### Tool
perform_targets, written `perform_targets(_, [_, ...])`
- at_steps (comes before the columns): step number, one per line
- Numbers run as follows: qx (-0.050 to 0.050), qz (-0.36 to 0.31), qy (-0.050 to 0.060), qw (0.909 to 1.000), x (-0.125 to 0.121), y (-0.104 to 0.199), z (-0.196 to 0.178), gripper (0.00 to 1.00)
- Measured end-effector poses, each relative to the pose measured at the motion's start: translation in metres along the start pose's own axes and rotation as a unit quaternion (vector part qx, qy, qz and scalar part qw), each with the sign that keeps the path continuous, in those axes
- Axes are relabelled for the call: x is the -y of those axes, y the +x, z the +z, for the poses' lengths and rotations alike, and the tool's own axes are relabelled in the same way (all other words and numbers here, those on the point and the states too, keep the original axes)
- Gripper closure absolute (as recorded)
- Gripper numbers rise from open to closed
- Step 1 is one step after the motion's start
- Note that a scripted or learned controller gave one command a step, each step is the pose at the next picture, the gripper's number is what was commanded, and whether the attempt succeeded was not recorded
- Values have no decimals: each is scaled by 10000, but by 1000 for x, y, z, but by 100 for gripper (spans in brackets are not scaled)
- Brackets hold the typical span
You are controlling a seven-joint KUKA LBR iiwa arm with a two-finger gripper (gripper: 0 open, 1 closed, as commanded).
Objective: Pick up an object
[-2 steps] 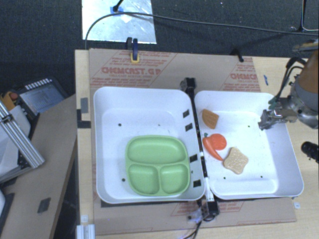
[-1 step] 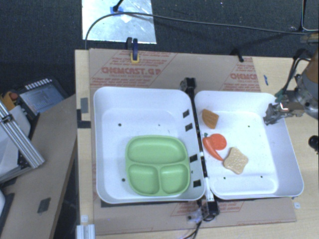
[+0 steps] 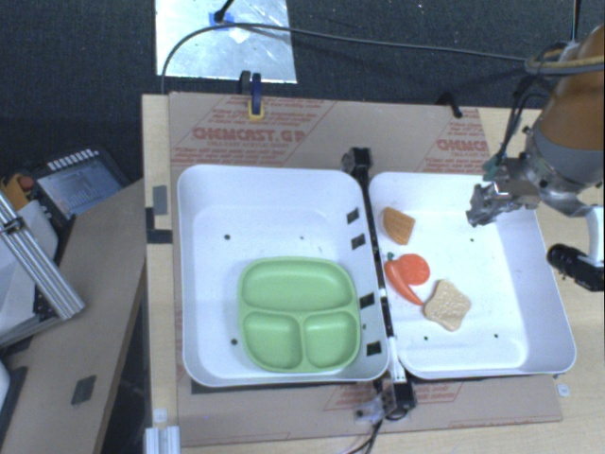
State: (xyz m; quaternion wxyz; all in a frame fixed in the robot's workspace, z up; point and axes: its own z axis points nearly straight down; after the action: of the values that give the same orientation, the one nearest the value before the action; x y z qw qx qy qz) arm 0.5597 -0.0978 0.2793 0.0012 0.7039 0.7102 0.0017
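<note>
Our grey two-finger gripper point(image 3: 480, 208) is hanging over the upper right part of the right shallow white plastic bin point(image 3: 544, 348), and we cannot tell how it is set; nothing is showing in its grasp. We are seeing three candidates lying near that bin's left wall, apart from the gripper: an orange wedge-shaped toy piece point(image 3: 398, 224) nearest the top, a red-orange toy carrot point(image 3: 408, 273) below it, and a tan toy slice of bread point(image 3: 446, 305) just beside the carrot's lower end. We are judging the wedge the easier pick, since it lies alone while the other two crowd each other. Across the divider, the left shallow white plastic bin point(image 3: 208, 253) is holding a pale green three-compartment plastic plate point(image 3: 298, 312), lying flat toward the front.
</note>
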Motion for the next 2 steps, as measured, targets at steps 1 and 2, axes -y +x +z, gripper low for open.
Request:
perform_targets(1, [-5, -3, 14, 10000, -19, 52, 19, 100])
perform_targets(2, [-1, 4, 13, 10000, -29, 104, 32, 100])
